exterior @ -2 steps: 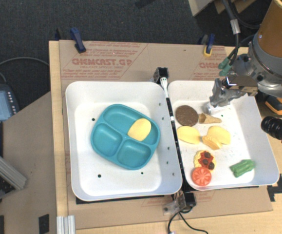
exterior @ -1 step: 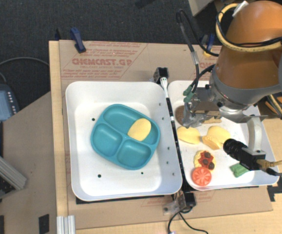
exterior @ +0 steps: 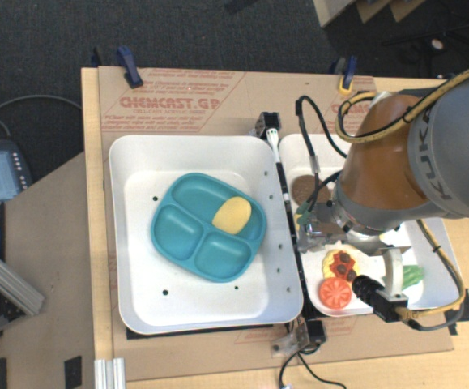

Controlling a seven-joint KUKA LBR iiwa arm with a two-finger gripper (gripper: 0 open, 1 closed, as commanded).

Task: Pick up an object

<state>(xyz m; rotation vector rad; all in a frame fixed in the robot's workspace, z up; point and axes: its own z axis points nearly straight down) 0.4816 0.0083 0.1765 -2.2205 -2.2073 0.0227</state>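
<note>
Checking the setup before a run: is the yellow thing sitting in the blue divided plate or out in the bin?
In the plate. The yellow object rests in the blue divided plate's upper right compartment.

Teal divided plate [exterior: 206,237], pale yellow lump [exterior: 232,215], white bins [exterior: 129,217], red round toy [exterior: 336,292], green piece [exterior: 411,275]

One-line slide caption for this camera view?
KUKA arm over right bin; teal divided plate holding a yellow piece in left bin.

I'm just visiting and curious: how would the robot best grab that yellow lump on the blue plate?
Probably straight down from above, closing across the narrow width of the yellow lump. It is a rounded oval lying at a slant in the upper right compartment of the blue plate, near the raised dividers, so a sideways approach would likely hit the plate.
</note>
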